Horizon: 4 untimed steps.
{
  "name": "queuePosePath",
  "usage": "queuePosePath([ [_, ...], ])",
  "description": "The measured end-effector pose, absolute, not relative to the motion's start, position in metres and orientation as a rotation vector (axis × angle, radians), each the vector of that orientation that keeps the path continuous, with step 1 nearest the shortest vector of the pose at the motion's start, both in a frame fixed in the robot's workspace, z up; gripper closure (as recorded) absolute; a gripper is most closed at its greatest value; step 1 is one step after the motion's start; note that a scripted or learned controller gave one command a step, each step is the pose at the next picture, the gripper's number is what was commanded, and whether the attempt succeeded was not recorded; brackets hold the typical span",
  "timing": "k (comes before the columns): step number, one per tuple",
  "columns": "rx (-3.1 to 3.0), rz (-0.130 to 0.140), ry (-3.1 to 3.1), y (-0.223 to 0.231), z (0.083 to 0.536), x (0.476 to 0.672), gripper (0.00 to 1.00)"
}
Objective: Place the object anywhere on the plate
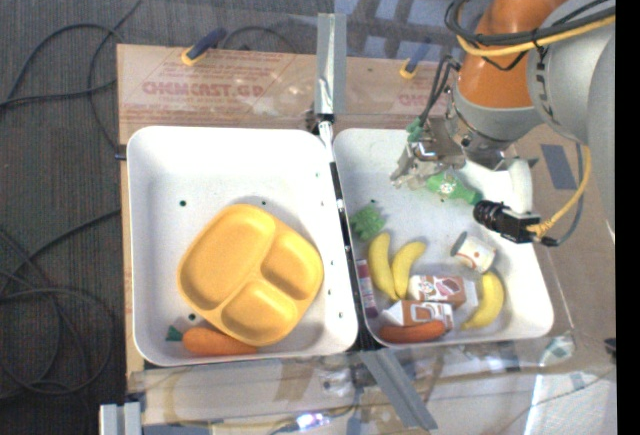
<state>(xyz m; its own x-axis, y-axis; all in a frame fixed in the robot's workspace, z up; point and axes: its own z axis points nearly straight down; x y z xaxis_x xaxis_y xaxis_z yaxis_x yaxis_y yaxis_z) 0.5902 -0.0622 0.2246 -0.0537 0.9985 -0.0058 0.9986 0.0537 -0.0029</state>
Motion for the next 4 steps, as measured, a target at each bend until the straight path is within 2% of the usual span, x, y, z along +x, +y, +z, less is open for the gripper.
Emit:
queuePosePath([
  [1,2.36,-0.005,2.07,-0.043,0.329,0.608,1.0],
  [2,2.639,-0.006,1.702,0.096,0.433,0.582,1.0],
  [3,2.759,-0.007,1.5,0.064,0.433,0.547,1.0],
  [4,2.92,-0.009,1.155,0.024,0.424,0.526,1.0],
])
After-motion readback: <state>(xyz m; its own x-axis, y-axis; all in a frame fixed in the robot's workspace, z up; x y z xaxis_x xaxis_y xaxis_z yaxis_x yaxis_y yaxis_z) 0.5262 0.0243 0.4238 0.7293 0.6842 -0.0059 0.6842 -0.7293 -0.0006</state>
